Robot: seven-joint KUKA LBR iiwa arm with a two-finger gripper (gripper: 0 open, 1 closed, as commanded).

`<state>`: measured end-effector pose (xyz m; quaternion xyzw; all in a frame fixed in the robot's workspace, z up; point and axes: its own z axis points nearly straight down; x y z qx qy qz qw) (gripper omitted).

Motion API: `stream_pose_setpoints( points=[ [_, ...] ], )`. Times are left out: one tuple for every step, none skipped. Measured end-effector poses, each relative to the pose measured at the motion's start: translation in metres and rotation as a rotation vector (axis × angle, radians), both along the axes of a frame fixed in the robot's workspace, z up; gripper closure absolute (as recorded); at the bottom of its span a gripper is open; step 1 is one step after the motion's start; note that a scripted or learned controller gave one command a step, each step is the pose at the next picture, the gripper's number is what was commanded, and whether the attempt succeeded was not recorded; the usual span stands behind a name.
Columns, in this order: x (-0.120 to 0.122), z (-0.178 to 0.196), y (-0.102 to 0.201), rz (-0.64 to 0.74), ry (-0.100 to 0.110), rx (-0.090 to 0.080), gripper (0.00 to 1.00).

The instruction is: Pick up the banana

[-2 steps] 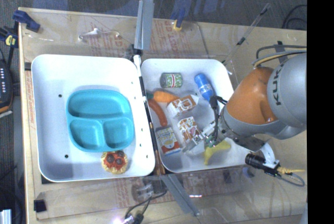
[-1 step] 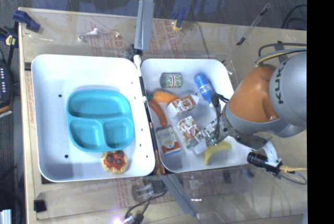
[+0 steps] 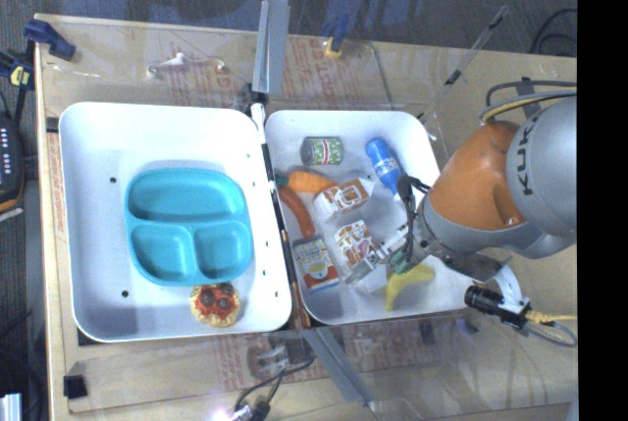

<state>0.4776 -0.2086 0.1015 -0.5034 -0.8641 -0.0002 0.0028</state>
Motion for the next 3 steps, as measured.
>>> stream_pose_setpoints(
  points=[
    [0.0,0.0,0.0,0.0,0.0,0.0,0.0],
    [0.0,0.0,0.0,0.0,0.0,0.0,0.0],
    [0.0004,0.0092,0.0005,0.003,0.002,0.001,1.0]
  ],
)
